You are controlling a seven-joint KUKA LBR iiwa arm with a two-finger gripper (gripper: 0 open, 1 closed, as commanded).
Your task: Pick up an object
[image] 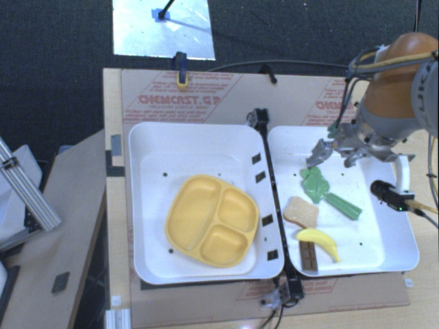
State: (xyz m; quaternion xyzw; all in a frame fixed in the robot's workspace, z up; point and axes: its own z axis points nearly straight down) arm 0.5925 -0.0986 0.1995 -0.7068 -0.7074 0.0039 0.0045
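White bins sit side by side; the left bin (147, 252) holds a yellow tray (212, 219), and the right bin (405, 249) is my landmark. The arm (398, 81) hangs over its top part; the gripper (336, 151) has its fingers spread apart with nothing between them. Just below it lies a green toy (322, 189), then bread (301, 212), a banana (319, 242) and a brown bar (309, 256). I think it should drop straight down, centre on the toy, then squeeze. The board (226, 91) behind the bin says CHEMCAST GP in red.
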